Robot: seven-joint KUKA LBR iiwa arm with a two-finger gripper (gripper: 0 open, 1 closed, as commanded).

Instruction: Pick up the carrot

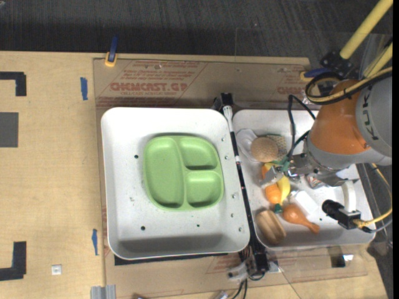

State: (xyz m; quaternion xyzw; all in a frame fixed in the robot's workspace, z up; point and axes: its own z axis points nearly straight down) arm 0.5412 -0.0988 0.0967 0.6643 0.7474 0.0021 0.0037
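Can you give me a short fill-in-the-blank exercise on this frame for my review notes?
1. The green divided plate lies in the ____ bin as the camera sees it.
2. The plate has ____ compartments.
3. The carrot lies in the ____ bin, among other toy foods.
4. The band above the arm's wrist is ____.

Missing words: left; three; right; orange

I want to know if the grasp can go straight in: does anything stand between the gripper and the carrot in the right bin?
Nothing sits over the carrot; its top lies bare near the right bin's front. It is crowded, though: a yellow-orange toy lies just behind it and a brown round piece to its left. The gripper hangs behind, above the pile.
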